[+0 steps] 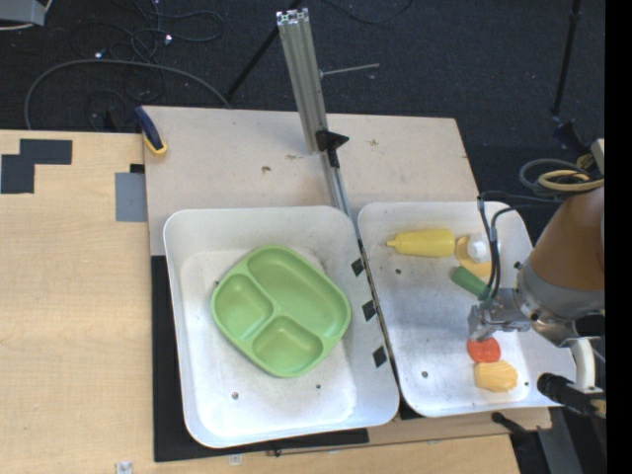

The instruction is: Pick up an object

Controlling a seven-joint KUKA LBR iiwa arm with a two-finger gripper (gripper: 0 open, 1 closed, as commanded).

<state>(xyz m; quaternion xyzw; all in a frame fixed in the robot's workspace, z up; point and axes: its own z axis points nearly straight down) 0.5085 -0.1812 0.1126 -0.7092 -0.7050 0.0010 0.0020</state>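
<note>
In the right bin lie a yellow bottle-shaped toy, a green stick-shaped piece, a small red piece and a yellow-orange lump. My gripper hangs low over the bin's right side, just above the red piece and below the green one. The arm's grey wrist and orange band reach in from the right and cover part of the bin's right rim. I see nothing lifted off the bin floor.
The left bin holds a green divided plate. A metal post rises behind the bins with a black clamp at its foot. A wooden bench top lies to the left; cables cross the dark floor behind.
</note>
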